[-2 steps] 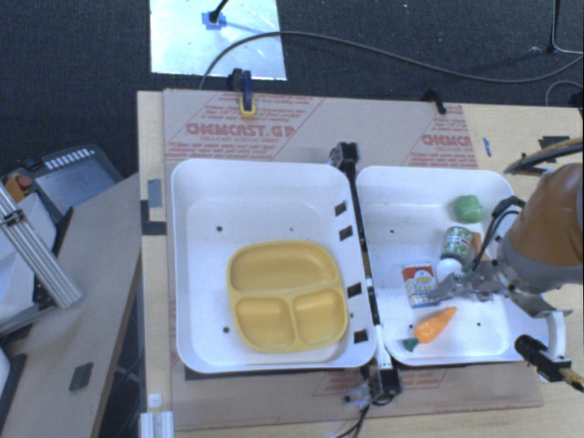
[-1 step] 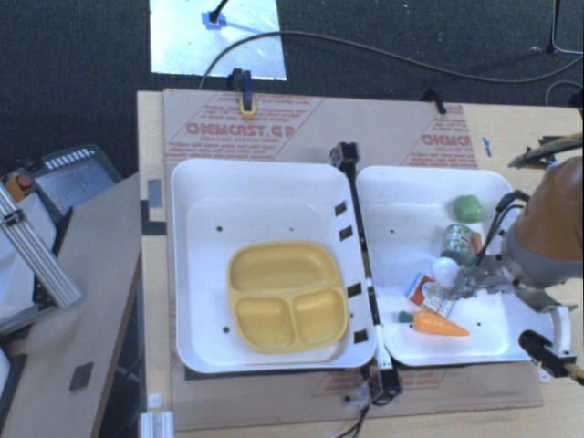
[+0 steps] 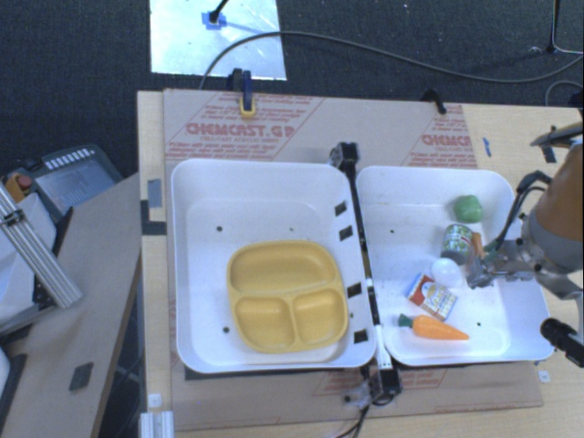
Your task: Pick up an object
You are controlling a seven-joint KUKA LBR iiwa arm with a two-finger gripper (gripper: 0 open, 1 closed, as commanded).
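Note:
The right bin (image 3: 493,336) holds several small objects. A green ball (image 3: 468,208) lies near its far right side, with a small can (image 3: 456,242) just in front of it. A white egg-shaped thing (image 3: 445,270) sits below the can. A red and white packet (image 3: 432,297) and an orange carrot (image 3: 438,328) lie toward the front. My gripper (image 3: 478,273) reaches in from the right and hangs low over the bin, right beside the white egg-shaped thing and the can. Nothing is visibly held.
The left bin (image 3: 196,245) carries a yellow divided tray (image 3: 286,293). A black clip strip (image 3: 356,245) runs along the seam between the bins. Cables cross the dark floor behind the bench, and a grey device (image 3: 68,176) sits at the left.

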